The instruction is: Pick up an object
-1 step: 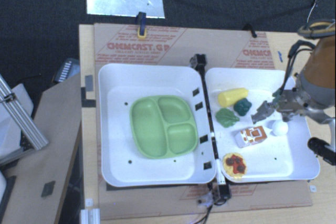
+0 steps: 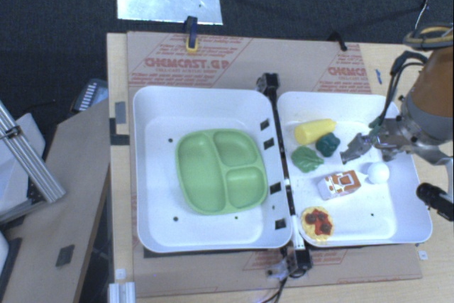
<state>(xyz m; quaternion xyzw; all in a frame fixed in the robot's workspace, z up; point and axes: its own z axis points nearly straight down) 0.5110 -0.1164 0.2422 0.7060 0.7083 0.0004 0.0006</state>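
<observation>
Camera view, looking down at a slant: two shallow white bins sit side by side on a bench covered by a cardboard sheet printed in red. The left bin [image 2: 152, 124] holds a light green divided plate [image 2: 218, 170] with three compartments, lying flat near the bin's middle. The right bin [image 2: 408, 227] holds the loose objects: a yellow cylinder-like piece [image 2: 314, 130] near the far wall, a dark teal lump [image 2: 327, 145] just beside it, a green leafy piece [image 2: 306, 159] below those, a small orange-and-white carton [image 2: 339, 184] lying on its side, a white ball [image 2: 377, 172] just right of the carton, and a small yellow disc with red topping [image 2: 318, 222] close to the near left corner. The arm comes in from the right, and its gripper [image 2: 352, 150] hangs low over the right bin, between the teal lump and the white ball. Whether it is open or closed cannot be told; nothing is visibly held in it.
</observation>
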